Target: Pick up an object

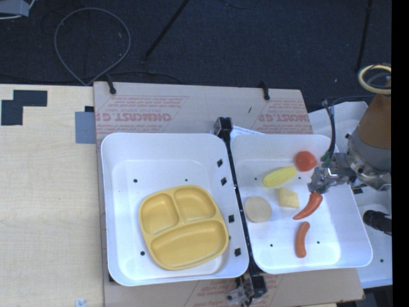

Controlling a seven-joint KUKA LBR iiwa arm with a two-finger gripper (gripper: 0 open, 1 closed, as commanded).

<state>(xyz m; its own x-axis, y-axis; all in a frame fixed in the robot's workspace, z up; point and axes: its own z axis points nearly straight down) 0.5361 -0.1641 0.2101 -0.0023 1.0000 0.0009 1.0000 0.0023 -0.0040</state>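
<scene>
From above, the arm (377, 133) is cut off at the right edge, and its gripper (324, 183) is small and blurred, so whether it is open or closed cannot be told. It sits over the right bin (348, 251). The red chili pepper (308, 206) lies just below it, touching or nearly so. A red tomato (305, 160) lies just up-left. The left bin (121, 171) holds a yellow divided plate (183, 226).
</scene>
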